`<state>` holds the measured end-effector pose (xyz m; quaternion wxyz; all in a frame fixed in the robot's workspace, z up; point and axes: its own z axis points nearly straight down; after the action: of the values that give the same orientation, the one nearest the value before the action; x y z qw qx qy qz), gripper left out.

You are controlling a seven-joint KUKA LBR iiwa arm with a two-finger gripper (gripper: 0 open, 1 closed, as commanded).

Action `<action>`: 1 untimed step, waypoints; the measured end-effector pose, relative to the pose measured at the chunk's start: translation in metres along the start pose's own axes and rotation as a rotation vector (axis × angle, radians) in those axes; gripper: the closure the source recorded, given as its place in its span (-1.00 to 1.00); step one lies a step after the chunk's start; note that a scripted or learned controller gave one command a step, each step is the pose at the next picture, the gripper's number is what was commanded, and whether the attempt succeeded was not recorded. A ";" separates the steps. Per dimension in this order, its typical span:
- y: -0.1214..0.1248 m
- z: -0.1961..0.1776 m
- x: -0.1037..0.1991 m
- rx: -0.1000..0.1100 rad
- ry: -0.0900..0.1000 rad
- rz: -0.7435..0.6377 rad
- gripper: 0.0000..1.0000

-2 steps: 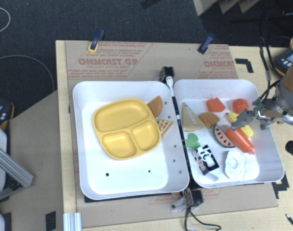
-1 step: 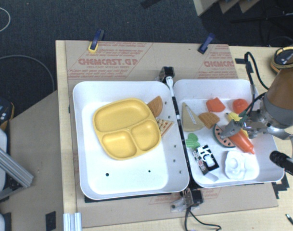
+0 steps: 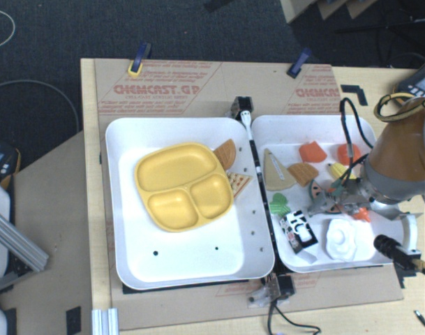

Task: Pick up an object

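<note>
Camera view: our gripper sits low in the right bin, among the toy foods; how far it is open we cannot tell. 1 candidate, the white object, lies just beside it. We recommend descending squarely over 1 item, avoiding neighbours.

A yellow divided plate lies in the left white bin. Right of it: brown wedge, green piece, orange piece, white lump.
</note>
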<state>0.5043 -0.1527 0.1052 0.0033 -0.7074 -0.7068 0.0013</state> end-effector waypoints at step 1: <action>0.000 0.022 0.001 -0.002 -0.001 -0.001 -1.00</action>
<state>0.5037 -0.1519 0.0833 0.0024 -0.7071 -0.7071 0.0009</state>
